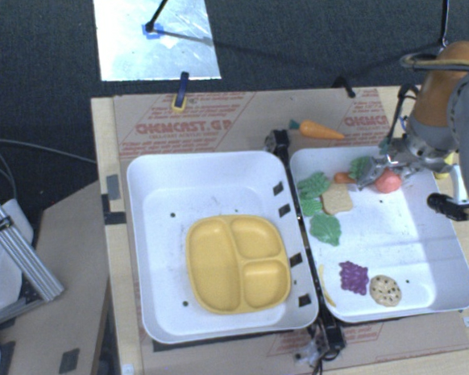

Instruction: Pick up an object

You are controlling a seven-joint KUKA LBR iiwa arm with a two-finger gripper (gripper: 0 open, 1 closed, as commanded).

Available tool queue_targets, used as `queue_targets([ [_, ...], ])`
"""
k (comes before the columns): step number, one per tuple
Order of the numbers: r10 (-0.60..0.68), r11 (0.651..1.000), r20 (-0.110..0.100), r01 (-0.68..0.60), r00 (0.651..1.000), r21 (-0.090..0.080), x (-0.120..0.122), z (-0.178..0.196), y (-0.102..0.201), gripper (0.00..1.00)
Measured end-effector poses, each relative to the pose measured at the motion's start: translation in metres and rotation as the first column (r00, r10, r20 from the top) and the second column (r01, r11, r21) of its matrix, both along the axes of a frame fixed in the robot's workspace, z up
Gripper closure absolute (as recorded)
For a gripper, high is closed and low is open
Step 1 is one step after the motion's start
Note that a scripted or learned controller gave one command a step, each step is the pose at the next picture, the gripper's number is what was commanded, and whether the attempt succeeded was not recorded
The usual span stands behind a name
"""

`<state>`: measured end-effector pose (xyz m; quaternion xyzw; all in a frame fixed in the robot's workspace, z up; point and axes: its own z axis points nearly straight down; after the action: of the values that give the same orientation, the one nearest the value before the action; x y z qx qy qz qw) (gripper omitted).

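Down in the right bin [444,283], the gripper [376,173] reaches in from the right at the bin's upper part, low over a cluster of toy food. Whether it is open or closed cannot be told from this slant. A red round piece [388,183] lies just beside its tip, with a small orange piece [343,177] and a green leafy piece [360,165] close by. Further left lie more green leaves [313,185], a tan slice [337,201] and another green piece [326,229]. Purple grapes [353,277] and a cookie [385,290] sit near the front. A yellow divided plate [238,262] rests in the left bin [158,189]. A carrot [320,130] lies on the surface behind the bins.
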<state>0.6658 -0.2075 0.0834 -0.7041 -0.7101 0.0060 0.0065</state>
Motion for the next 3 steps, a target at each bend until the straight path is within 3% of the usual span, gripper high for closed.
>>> queue_targets([
  [1,-0.001,1.0,0.008,0.001,1.0,-0.004,0.001,0.012,-0.001,1.0],
  [2,-0.002,1.0,0.025,0.002,1.0,-0.003,-0.035,0.004,0.042,1.0],
  [3,-0.002,1.0,-0.003,0.002,1.0,-0.01,0.0,0.003,0.084,1.0],
])
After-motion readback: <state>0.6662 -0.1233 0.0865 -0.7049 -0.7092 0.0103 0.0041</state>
